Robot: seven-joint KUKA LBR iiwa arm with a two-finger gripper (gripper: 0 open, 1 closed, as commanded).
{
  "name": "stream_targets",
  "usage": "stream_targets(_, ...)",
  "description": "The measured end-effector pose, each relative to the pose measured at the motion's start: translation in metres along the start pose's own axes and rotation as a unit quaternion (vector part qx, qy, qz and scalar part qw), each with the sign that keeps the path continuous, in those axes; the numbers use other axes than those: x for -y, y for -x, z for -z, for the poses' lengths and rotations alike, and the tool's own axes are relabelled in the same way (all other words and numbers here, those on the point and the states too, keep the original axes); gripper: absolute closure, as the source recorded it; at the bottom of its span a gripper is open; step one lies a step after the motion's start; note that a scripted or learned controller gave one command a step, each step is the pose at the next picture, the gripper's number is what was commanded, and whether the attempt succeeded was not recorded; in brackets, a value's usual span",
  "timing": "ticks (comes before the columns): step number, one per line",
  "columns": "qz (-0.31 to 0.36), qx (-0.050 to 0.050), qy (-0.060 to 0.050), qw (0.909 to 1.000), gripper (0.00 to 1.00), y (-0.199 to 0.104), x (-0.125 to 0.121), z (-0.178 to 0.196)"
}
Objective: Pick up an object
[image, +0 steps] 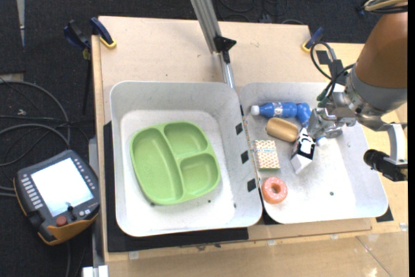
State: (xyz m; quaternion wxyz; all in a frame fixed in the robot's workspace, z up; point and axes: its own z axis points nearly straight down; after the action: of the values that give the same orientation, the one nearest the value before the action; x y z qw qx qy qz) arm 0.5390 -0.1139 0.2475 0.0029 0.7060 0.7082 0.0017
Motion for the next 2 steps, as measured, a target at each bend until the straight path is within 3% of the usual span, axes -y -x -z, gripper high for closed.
stream_targets(2,0.003,-0.002,-0.004,1.0,1.0,-0.108,0.008,-0.009)
